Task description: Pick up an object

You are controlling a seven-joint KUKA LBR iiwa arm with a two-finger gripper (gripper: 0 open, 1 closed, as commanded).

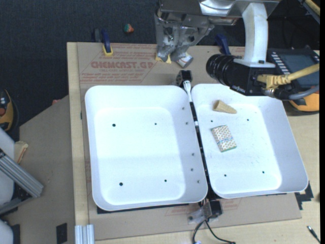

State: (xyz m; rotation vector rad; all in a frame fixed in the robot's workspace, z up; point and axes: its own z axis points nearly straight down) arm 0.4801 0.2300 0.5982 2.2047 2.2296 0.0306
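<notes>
Two objects lie in the right bin point(284, 136): a tan wedge-shaped piece point(224, 107) near its back edge and a small box with a green-dotted pattern point(224, 138) a little in front of it. My gripper point(174, 56) hangs high over the bench's back edge, behind the seam between the two bins and well away from both objects. Its metal fingers point(165, 52) point down, open, with a gap and nothing between them. The left bin point(96, 136) lies to the left of the seam.
A black cylindrical device point(231, 72) on a white arm overhangs the right bin's back edge. Blue clamps point(106, 40) hold the board at the back. A black clip point(184, 78) sits at the seam's far end. Cables lie at the front.
</notes>
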